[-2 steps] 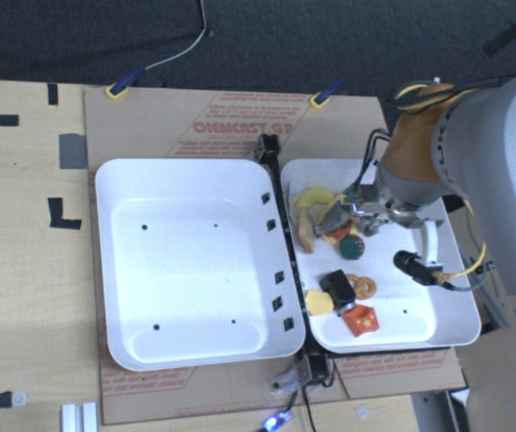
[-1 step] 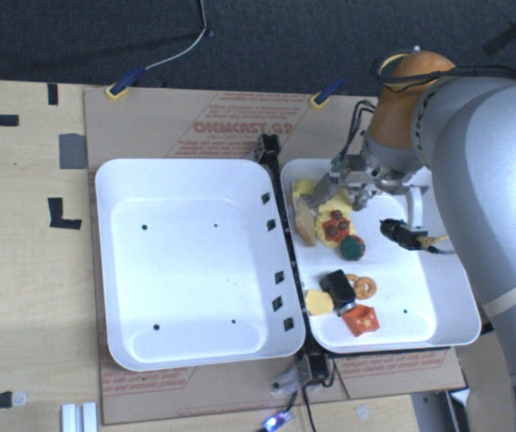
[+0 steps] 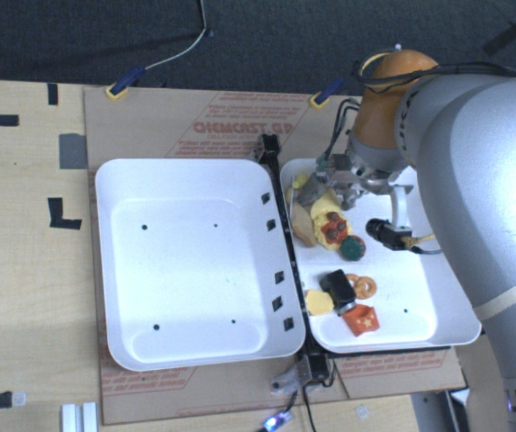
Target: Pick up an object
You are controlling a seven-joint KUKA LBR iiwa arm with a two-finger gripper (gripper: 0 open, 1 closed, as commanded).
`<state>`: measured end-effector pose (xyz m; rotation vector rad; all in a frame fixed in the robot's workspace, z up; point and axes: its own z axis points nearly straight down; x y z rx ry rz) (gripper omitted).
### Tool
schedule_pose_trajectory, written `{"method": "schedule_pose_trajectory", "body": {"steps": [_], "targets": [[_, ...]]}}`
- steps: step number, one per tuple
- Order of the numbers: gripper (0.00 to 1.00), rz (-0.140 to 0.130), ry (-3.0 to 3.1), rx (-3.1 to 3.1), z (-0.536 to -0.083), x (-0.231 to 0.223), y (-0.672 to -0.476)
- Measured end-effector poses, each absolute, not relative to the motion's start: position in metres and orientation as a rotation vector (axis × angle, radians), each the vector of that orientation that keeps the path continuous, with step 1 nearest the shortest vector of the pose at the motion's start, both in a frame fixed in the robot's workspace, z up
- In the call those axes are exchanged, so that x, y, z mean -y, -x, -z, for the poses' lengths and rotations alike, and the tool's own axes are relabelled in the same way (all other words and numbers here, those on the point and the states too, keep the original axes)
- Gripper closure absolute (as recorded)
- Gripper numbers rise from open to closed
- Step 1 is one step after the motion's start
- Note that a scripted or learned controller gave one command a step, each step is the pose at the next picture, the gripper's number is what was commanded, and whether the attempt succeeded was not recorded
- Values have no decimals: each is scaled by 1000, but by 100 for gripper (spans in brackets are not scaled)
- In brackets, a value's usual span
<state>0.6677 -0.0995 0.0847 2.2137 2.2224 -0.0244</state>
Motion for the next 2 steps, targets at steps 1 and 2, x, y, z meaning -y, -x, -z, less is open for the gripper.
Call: {"method": "schedule_pose_trajectory", "body": {"steps": [1,2], "targets": [[100,16,-2222,-2237,-90,93,-668],[100,9,-2222,-2235,-84,98,-668]]}}
